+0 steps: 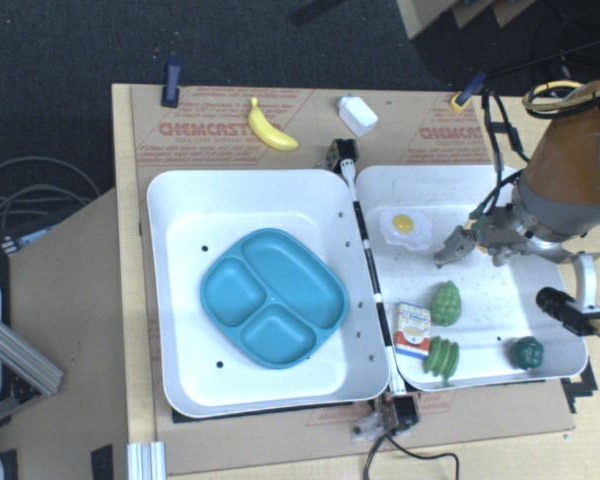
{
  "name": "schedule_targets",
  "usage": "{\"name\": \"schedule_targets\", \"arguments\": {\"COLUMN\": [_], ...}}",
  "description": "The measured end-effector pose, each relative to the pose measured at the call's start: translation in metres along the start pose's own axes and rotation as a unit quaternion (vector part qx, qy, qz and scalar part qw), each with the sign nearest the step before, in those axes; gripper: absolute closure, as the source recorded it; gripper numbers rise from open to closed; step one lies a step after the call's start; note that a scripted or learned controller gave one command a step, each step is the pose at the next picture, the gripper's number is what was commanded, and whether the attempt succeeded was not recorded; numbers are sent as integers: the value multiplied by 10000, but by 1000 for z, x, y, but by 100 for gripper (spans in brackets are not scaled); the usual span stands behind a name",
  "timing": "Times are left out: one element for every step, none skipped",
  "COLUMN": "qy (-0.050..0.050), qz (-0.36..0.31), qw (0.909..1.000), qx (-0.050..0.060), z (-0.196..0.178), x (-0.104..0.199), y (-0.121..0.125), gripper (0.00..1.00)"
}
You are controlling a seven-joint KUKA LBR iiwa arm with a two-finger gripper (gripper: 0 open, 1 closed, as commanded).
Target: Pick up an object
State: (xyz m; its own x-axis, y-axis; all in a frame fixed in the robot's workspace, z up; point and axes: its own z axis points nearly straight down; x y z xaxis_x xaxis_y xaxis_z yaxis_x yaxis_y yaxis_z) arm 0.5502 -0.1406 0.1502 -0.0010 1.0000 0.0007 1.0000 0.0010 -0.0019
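Camera view: hand (458,249) low over the right bin (480,373), fingers apart, nothing between them.
Fried egg (404,227) just left of it; green strawberry-like piece (445,303), carton (412,330), green pods (441,357) and dark green lump (526,352) nearer. Blue tray (271,296) in left bin (180,228); banana (269,128) on far worktop (220,133).

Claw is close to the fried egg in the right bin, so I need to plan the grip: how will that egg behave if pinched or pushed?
The fried egg lies flat and thin, so it probably offers little edge to pinch. It looks like a light plastic toy, likely to slide on the smooth white bin when pushed. It seems unlikely to roll.
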Motion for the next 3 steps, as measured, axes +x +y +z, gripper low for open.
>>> {"name": "schedule_targets", "arguments": {"qy": [2, 2, -10], "qz": [9, 9, 14], "qw": [10000, 10000, 10000], "qx": [3, -35, -64], "z": [45, 62, 52], "x": [24, 30, 30], "y": [-42, -41, -40], "gripper": [0, 0, 100]}}
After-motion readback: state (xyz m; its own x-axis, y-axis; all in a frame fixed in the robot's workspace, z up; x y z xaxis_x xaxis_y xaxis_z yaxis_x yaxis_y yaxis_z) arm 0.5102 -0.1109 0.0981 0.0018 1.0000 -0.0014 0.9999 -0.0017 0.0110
